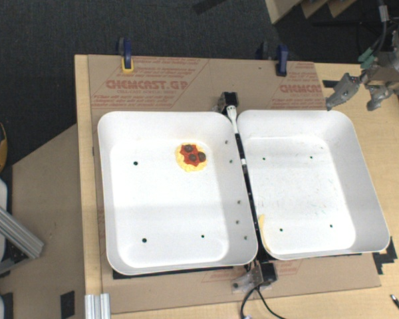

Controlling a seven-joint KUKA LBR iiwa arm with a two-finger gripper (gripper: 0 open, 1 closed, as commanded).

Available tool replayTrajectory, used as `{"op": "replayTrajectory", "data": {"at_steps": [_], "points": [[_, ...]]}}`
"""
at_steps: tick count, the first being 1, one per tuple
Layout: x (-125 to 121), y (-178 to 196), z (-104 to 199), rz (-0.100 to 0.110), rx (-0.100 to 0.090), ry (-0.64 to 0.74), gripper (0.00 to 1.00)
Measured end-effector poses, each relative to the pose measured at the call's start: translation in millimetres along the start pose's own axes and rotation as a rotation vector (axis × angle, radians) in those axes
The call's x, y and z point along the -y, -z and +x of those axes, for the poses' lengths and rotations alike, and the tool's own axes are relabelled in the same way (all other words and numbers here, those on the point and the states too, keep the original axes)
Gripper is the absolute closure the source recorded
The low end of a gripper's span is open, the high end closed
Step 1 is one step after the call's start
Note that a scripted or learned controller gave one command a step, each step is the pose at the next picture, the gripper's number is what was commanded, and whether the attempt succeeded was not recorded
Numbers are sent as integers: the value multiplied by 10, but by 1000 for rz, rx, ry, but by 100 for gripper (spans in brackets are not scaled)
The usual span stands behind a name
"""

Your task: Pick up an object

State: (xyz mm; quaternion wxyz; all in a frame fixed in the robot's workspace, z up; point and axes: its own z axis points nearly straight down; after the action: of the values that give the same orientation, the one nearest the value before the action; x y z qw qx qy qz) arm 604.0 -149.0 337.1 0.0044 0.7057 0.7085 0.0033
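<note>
A small round toy [193, 157], yellow with a red top and dark spots, lies in the left bin [166, 224], in its far half near the middle. My gripper [357, 94] hangs at the far right, beyond the back right corner of the right bin [319, 198] and over the brown board. Its two grey fingers [338, 93] are spread apart and open, with nothing between them. The gripper is far from the toy, a whole bin's width to its right.
Two blue clamps [126, 48] [281, 58] hold the brown board at its far edge. A black bracket [227, 102] sits where the bins meet at the back, and a cable [259, 288] leaves the front. A metal rail [13, 234] lies at the lower left.
</note>
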Motion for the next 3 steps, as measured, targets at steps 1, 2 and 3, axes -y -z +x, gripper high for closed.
{"op": "replayTrajectory", "data": {"at_steps": [1, 2, 3], "points": [[149, 1112, -405, -5, 6, -7, 0], [-252, -537, 514, 23, -7, 5, 0], [-258, -328, 449, 6, 0, -2, 100]]}}
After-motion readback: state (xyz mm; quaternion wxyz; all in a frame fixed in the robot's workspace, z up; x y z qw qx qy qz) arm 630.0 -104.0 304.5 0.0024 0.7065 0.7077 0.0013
